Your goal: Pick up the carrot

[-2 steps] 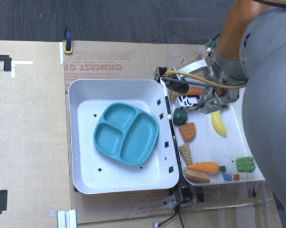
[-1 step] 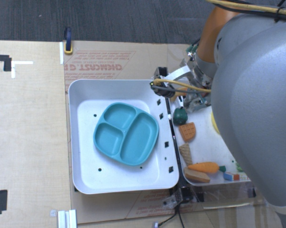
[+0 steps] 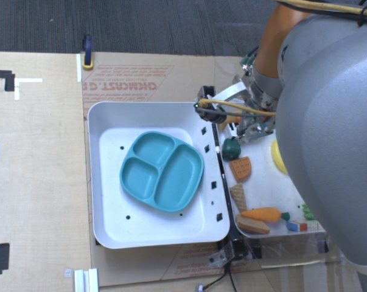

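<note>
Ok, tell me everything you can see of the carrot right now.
The carrot is a small orange toy, plastic by its look, tapered, with a green stub at its right end. It lies flat on the floor of the right bin, near the front edge, pointing left. A tan bread-like piece sits right below it, apparently touching. The gripper is farther back in the bin, well apart from the carrot; nothing holds it.

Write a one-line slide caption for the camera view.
Arm's pincer over the right bin's far end; carrot lies at the near end, teal plate in left bin.
</note>
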`<act>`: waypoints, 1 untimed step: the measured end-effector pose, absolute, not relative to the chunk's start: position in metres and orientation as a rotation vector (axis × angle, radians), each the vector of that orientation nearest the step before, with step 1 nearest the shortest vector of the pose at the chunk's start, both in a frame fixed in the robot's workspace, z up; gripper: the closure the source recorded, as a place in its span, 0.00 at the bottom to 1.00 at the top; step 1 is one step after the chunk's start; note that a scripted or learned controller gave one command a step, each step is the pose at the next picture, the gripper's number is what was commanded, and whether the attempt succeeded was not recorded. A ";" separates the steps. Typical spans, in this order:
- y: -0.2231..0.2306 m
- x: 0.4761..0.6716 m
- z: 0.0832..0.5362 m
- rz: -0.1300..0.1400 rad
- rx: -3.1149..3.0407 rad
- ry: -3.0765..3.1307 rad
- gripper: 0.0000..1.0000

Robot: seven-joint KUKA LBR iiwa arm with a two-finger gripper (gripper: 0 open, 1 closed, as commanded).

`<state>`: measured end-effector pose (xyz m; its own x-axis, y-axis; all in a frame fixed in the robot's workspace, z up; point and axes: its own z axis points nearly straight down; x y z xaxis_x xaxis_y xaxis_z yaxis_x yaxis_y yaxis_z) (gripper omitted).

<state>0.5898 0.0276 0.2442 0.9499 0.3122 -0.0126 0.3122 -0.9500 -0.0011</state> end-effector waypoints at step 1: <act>0.027 0.590 0.252 -0.026 3.098 0.506 1.00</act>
<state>0.5899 0.0271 0.2517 0.9479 0.3180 -0.0165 0.3181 -0.9481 -0.0003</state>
